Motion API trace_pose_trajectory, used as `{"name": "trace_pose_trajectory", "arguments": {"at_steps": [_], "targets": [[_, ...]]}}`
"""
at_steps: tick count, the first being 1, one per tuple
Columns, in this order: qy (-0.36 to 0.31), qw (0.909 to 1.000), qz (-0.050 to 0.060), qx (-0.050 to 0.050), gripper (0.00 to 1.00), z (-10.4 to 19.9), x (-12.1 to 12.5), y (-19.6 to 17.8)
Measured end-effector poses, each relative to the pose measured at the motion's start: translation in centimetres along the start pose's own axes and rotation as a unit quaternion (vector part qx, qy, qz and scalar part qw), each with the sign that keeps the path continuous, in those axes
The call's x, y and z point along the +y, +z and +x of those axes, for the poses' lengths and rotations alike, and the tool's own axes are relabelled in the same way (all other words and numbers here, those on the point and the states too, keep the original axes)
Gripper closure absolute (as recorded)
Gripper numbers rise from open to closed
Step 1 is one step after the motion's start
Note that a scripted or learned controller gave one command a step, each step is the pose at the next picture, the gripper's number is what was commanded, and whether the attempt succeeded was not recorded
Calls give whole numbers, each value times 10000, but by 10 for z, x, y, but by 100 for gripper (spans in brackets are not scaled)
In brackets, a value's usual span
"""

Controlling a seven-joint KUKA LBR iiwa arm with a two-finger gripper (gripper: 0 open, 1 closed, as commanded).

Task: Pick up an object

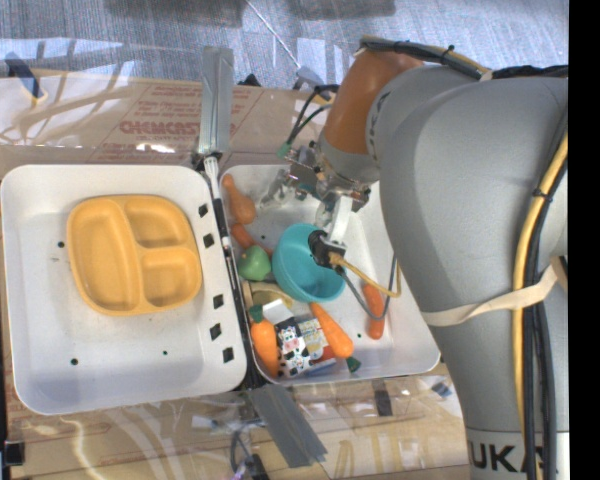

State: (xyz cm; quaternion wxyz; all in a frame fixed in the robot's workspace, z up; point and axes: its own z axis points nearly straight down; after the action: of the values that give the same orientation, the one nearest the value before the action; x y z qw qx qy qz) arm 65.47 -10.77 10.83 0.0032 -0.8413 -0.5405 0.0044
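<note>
Grey arm [470,198] nearest camera, reaching into right bin [405,343]. Tool [302,186] at bin's far end, near carrot [238,201], beyond teal bowl [302,266]; spread or pressed together: cannot tell. Advice: centre over 1 object, likely carrot, descend straight, keep clear of bin wall.

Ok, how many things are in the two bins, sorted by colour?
Orange pieces: 5
Yellow tray: 1
Teal bowl: 1
Green piece: 1
Black-and-white carton: 1
Total: 9, not counting a dull scrap beside the bowl that I cannot make out.
</note>
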Motion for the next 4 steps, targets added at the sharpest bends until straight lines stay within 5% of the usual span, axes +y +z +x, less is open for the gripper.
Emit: {"name": "trace_pose_trajectory", "arguments": {"at_steps": [1,2,3,4], "targets": [[-1477,9890,-28,9,0,-27,-48,19],[-1019,9948,-45,11,0,-74,-90,-37],[-2430,9700,-55,6,0,-104,-97,18],[-1698,9855,-35,14,0,2,-40,18]]}}
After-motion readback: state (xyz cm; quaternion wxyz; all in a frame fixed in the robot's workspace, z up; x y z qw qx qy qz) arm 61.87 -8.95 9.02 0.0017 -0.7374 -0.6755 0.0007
